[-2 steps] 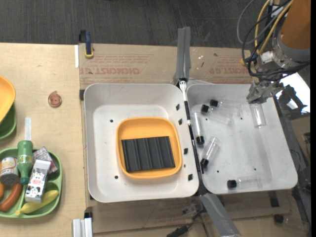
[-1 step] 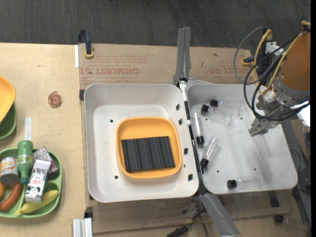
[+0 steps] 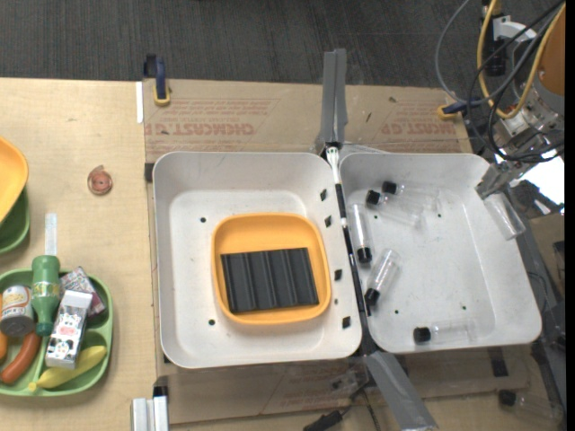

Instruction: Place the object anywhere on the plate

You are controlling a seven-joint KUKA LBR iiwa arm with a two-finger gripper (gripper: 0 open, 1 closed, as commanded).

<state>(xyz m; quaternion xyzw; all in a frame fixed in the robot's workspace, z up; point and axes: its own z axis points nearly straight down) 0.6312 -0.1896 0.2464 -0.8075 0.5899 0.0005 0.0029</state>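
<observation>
An orange square plate [image 3: 269, 227] lies in the middle of the left white bin [image 3: 180, 241]. A dark grey ridged slab [image 3: 268, 277] rests flat on the plate, covering most of its floor. The arm's wrist end and gripper [image 3: 505, 176] sit at the far right, over the upper right rim of the right bin [image 3: 485, 268], well away from the plate and the slab. Cables hang around it, and nothing shows in its grasp.
Several clear tubes with black caps [image 3: 359, 236] lie scattered in the right bin. On the bench to the left stand a green tray of toy food [image 3: 54, 330], an orange bowl [image 3: 11, 182] and a small pink piece [image 3: 100, 180].
</observation>
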